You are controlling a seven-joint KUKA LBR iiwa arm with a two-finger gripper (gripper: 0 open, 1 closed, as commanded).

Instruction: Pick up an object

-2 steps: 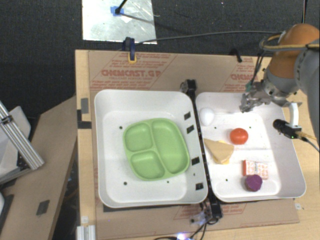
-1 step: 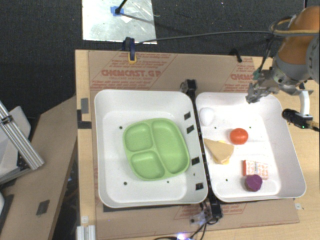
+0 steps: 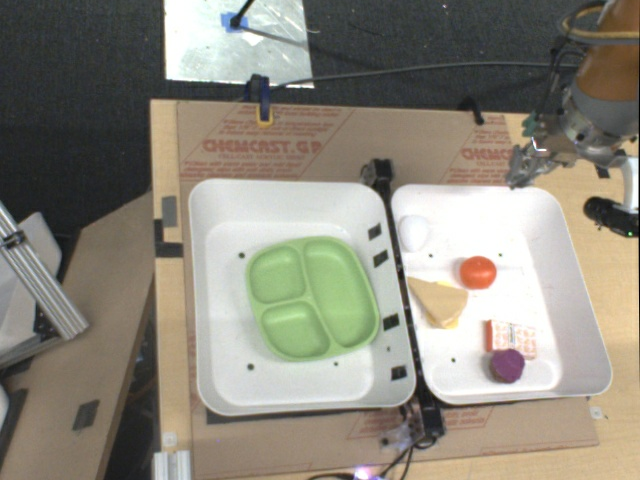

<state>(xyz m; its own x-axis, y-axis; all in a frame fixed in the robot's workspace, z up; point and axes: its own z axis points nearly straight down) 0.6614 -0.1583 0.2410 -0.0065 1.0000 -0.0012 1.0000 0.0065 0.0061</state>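
From my remote station I count two white bins side by side on a brown bench (image 3: 300, 138), one arm, one tray and five small objects. The left bin (image 3: 215, 268) holds one green three-compartment tray (image 3: 312, 298), lying near its middle and turned at a slant. The right bin (image 3: 570, 278) holds all five small objects: one pale yellow wedge (image 3: 440, 301) near the divider, one orange-red ball (image 3: 478, 271) just up and right of the wedge, one small red-and-white packet (image 3: 511, 337) toward the near right, one purple ball (image 3: 507, 366) touching the packet's lower edge, and one white egg-like object (image 3: 414, 232) at the far left corner, hard to pick out against the white floor. The grey arm (image 3: 605, 58) with its orange band reaches in at the upper right, bent down toward the bench. Its gripper (image 3: 520, 171) hangs over the far rim of the right bin, well apart from every object; I cannot tell how wide it stands, and nothing shows in it. A silvery sheet (image 3: 235, 23) lies on the dark floor beyond the bench.
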